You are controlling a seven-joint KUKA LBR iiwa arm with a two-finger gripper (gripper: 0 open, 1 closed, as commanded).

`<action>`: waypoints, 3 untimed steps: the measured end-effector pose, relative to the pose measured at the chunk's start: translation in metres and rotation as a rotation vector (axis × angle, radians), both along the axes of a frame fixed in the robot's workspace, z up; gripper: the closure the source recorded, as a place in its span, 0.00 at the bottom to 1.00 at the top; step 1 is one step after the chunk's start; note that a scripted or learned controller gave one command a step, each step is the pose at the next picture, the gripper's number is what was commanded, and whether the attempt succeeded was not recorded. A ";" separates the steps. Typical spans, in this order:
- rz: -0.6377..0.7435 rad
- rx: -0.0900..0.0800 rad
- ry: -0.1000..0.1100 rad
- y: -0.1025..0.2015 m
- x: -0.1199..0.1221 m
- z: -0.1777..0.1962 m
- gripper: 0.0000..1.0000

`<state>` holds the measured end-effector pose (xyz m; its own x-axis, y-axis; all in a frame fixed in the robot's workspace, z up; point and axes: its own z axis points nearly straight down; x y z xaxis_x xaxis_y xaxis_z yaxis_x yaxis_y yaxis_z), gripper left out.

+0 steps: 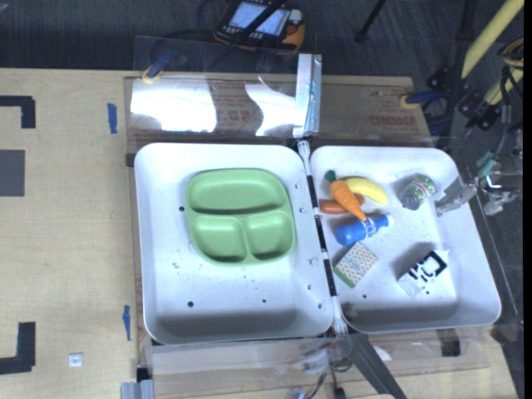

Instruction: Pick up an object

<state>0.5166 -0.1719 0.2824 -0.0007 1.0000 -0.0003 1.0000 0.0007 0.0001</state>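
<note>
The right bin [478, 293] holds several objects. A yellow banana [368, 189] lies beside an orange carrot [345, 198] at its back left, and a blue bottle [360, 228] rests just in front of them. A small can [416, 190] stands near the back right. A patterned packet [356, 263] and a black-and-white box [425, 270] lie toward the front. My gripper [462, 193] hangs at the bin's right rim, just right of the can, with nothing seen in it.
The left bin [158, 248] carries a green divided plate [240, 214]. A clear panel [216, 98] stands behind the bins. Cables and stands crowd the right edge beyond the bench.
</note>
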 end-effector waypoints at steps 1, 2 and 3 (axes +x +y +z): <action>-0.063 0.001 0.001 -0.013 -0.033 -0.027 0.00; 0.186 -0.001 -0.002 0.007 0.075 -0.153 0.00; 0.277 -0.002 -0.005 0.059 0.114 -0.196 0.00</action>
<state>0.6303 -0.1131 0.0868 -0.2743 0.9616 -0.0027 0.9616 0.2743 0.0053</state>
